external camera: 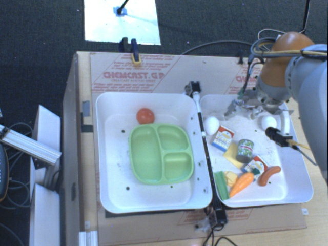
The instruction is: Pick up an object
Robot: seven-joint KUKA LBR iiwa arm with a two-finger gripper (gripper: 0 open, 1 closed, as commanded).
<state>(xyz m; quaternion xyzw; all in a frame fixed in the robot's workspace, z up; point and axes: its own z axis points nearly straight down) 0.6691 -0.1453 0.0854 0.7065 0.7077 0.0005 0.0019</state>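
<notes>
The pincer [245, 106] hangs spread open and empty over the right bin's [302, 188] far corner. A white egg [268, 122] lies just beside it; approach underway, next comes lowering onto it.

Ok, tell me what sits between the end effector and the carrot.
The end effector is at the right bin's far edge; the carrot lies at the near edge. The can and cheese slice lie between them.
</notes>
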